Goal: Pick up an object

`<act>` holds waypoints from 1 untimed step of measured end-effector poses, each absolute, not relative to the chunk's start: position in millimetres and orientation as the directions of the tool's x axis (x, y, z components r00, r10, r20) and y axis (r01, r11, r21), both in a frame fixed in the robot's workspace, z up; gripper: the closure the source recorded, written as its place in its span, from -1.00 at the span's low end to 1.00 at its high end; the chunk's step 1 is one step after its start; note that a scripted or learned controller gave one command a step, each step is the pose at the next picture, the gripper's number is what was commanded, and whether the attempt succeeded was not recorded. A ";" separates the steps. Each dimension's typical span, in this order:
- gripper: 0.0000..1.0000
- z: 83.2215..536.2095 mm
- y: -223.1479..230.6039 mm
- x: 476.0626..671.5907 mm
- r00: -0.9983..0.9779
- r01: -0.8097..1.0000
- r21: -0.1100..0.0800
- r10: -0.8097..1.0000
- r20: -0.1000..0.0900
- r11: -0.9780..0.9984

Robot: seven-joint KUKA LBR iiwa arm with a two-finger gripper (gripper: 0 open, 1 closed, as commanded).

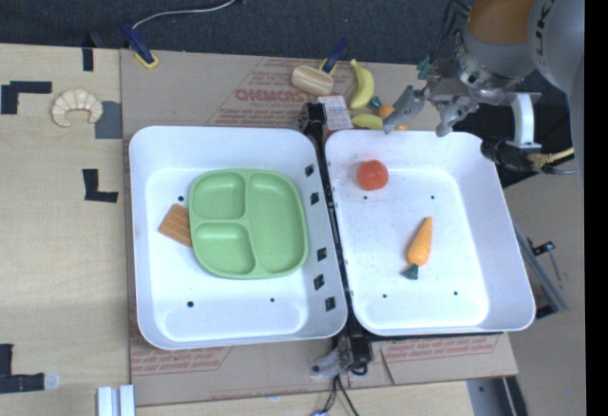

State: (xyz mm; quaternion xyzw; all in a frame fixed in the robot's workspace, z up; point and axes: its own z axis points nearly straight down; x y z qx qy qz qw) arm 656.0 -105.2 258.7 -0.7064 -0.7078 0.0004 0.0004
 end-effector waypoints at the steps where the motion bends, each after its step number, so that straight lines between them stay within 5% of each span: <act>1: -1.00 162.1 -108.3 663.5 -0.001 1.000 -0.004 1.000 0.000 0.001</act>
